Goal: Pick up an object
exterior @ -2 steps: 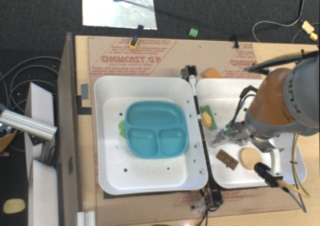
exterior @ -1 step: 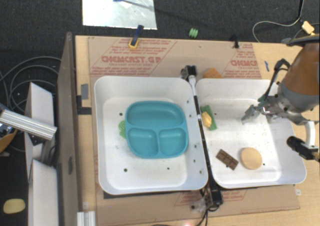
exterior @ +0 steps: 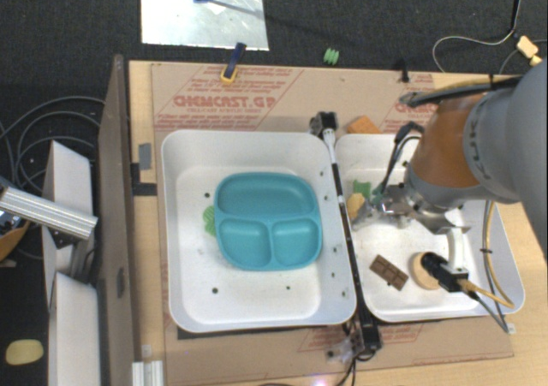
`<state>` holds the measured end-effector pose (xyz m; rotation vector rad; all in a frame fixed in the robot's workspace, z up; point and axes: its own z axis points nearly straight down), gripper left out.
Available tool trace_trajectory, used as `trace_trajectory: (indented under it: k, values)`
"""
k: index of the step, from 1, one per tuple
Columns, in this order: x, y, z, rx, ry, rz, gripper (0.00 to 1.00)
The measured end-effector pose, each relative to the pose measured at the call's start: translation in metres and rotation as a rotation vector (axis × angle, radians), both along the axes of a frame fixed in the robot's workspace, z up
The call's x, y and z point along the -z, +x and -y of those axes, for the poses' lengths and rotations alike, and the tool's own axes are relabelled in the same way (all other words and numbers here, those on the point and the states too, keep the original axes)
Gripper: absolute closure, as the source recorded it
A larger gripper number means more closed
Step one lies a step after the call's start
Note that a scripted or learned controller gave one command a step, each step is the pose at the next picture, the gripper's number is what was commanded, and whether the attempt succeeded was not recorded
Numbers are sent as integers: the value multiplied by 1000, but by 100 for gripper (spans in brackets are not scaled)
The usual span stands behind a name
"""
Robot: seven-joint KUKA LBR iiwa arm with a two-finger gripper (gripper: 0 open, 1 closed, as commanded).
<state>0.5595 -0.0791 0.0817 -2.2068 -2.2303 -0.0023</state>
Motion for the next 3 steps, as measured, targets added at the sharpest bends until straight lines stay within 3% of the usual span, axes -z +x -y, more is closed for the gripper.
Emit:
trace_trajectory:
  k: [1, 2, 3]
  values:
    - [-5, 90, 26, 4, -7, 13, 0]
    - [-3, 85, 3, 5, -4, 3, 0]
    - [-14, 86, 4, 4, -5, 6, 100]
